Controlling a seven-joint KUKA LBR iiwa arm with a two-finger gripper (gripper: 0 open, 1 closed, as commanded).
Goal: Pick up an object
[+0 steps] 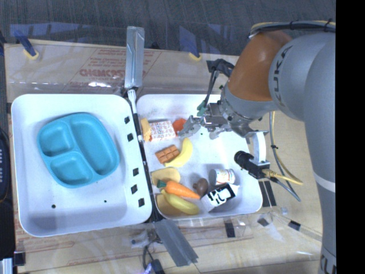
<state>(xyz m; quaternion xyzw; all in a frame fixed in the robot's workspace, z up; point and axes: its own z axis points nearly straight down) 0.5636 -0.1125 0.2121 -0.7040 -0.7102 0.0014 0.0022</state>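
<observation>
reaching in from the right, the arm [296, 79] bends down over the right bin [245, 204].
the orange band [259, 64] sits above the wrist, and the gripper [194, 124] hangs over the bin's upper middle, pointing left toward the divider. whether the jaws are open or shut cannot be told, and nothing is seen between them. just left of the gripper lie a small orange piece [179, 124] and a white packet [161, 129]. below are a brown wafer [167, 153], a banana [182, 153], a carrot [181, 189], a second banana [178, 205] and a white can [224, 176]. the left bin [34, 210] holds a blue tray [78, 148].
</observation>
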